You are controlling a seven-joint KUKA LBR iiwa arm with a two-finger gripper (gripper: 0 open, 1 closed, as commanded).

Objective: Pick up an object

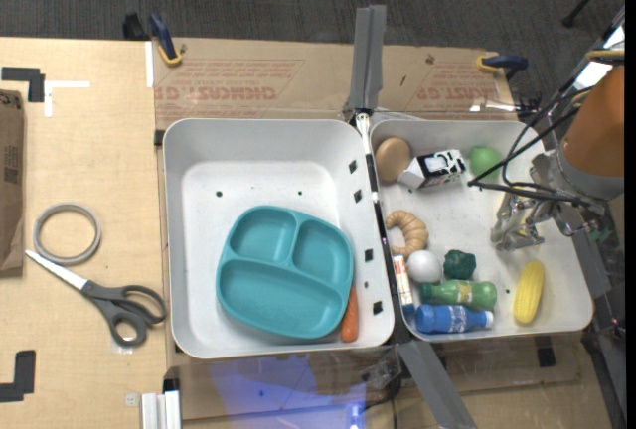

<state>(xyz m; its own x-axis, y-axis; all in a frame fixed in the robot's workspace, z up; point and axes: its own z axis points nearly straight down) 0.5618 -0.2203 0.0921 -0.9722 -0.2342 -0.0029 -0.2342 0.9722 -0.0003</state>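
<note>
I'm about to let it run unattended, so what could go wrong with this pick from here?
The gripper hangs over bare floor of the right bin, between the green ball and the corn cob, so it may close on nothing. The cables trailing beside it could snag.

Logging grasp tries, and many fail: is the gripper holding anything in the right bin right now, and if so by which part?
Nothing is seen held. The gripper hangs over bare bin floor in the right bin, apart from the corn cob nearest it.
</note>
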